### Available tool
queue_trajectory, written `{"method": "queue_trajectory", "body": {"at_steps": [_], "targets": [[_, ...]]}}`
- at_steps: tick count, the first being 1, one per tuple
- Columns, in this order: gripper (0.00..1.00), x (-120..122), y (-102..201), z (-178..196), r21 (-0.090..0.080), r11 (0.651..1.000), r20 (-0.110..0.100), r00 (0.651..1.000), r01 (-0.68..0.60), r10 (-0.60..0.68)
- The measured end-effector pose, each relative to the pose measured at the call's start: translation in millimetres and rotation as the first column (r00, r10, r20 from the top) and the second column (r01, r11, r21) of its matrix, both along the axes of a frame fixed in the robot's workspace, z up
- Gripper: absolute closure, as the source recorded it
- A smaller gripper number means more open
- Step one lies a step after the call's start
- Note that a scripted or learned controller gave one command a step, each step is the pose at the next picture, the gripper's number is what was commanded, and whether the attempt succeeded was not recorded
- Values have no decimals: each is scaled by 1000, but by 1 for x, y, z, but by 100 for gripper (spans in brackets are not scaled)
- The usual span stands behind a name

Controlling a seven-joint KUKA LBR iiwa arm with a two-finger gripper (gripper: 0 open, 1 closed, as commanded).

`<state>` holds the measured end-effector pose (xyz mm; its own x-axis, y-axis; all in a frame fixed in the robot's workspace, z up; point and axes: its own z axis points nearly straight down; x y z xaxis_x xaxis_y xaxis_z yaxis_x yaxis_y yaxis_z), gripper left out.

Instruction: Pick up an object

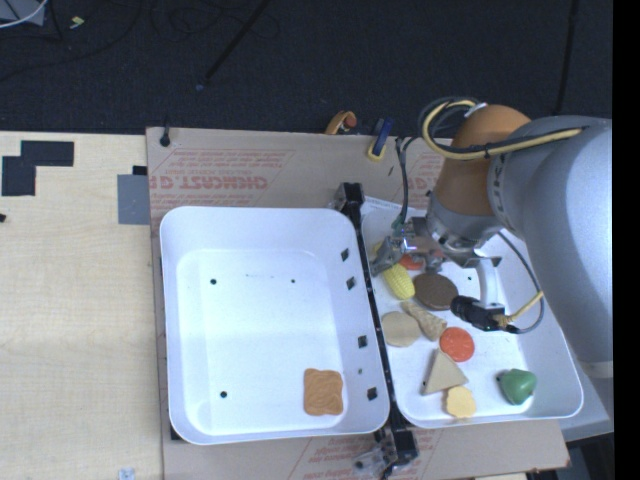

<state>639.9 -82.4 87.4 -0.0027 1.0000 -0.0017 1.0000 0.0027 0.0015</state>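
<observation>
White plastic, two shallow bins side by side on a sheet of brown cardboard (240, 168) that covers the pale wooden bench (70, 318). The left bin (200, 238) takes up the middle of the frame and has one thing in it, an orange-brown waffle square (323, 391) lying flat near its lower right corner. The right bin (560, 393) sits right of centre, and that is where the clutter is.

The grey arm (570, 228) comes in from the right edge, its orange band (475, 168) rising above the wrist with yellow and black cables looped over it. The gripper (410, 248) is down at the upper left of the right bin, low over the pile; from here I cannot tell how its tips stand, nor whether anything is caught there.

Just below it lies a yellow corn cob (400, 282), and beside that, to the right, a brown round disc (435, 291). Under these sit a beige round piece (401, 330) and a tan bone-shaped piece (425, 319), touching one another. Further down the frame a red tomato slice (457, 344) lies next to a tan wedge (442, 374), with a small yellow piece (460, 402) below the wedge. A green pepper (516, 385) rests apart from the rest near the bin's lower right corner
</observation>
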Motion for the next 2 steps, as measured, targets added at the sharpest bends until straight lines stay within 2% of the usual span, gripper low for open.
{"method": "queue_trajectory", "body": {"at_steps": [1, 2], "targets": [[100, 0, -1, 12, 1, 1000, -2, 1000, -1, 1], [100, -50, 19, 106, 3, 1000, 1, 1000, 2, -2]]}}
